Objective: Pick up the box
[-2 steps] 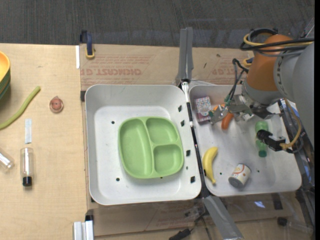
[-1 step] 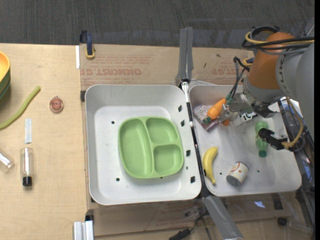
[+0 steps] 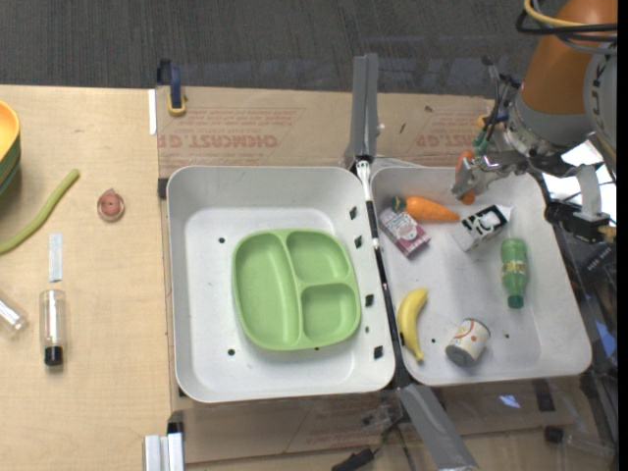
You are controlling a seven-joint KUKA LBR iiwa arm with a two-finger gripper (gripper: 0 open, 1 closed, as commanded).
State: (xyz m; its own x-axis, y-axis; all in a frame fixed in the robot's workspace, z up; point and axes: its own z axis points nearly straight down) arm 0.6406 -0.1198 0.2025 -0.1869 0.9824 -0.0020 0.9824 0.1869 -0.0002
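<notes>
Nothing has yet been lifted: the box point(image 3: 403, 230) is seen lying flat in the right bin point(image 3: 564, 356), just left of the carrot point(image 3: 432, 209), while the gripper point(image 3: 470, 183), fingers slightly spread and holding nothing, hangs just right of the carrot.

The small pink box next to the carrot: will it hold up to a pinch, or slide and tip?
The pink box lies flat on the right bin's smooth floor, so it may slide before the fingers close. It looks like thin card, probably light and crushable. The carrot lies very close, so a push might nudge it.
</notes>
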